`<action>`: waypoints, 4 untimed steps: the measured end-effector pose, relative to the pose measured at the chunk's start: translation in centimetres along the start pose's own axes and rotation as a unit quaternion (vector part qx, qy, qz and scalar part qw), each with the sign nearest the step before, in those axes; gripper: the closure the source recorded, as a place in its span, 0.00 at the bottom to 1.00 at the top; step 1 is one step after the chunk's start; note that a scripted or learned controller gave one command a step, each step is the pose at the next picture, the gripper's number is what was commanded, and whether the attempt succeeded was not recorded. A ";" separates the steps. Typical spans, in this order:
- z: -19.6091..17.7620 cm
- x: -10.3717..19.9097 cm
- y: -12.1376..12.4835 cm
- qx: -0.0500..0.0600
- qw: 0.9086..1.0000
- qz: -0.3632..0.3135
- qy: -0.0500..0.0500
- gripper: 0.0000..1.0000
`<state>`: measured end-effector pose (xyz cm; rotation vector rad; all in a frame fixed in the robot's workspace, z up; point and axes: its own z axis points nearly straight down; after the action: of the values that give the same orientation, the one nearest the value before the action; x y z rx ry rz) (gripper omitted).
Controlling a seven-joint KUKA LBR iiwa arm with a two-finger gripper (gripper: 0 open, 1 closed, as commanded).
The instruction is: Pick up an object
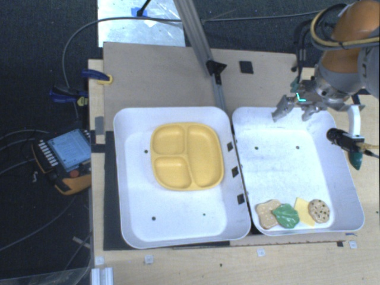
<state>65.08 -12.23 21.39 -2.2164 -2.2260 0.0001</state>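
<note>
your hand sits open, holding nothing, over right bin's far edge; cookie etc. lie at near edge.

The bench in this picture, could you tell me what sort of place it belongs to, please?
Most likely a robotics lab set up for picking trials. Two white bins sit side by side, the left holding a yellow divided plate, the right a few toy foods, with a robot arm above and loose cables around.
</note>
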 end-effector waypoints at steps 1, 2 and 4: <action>-0.1 0.0 0.1 -0.001 1.000 0.000 0.000 0.00; 4.5 0.6 -0.6 0.000 1.000 0.001 0.000 0.00; 12.9 0.8 0.1 -0.001 1.000 -0.001 -0.001 0.00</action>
<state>65.16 -11.40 8.46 -2.2157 -2.2301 -0.0011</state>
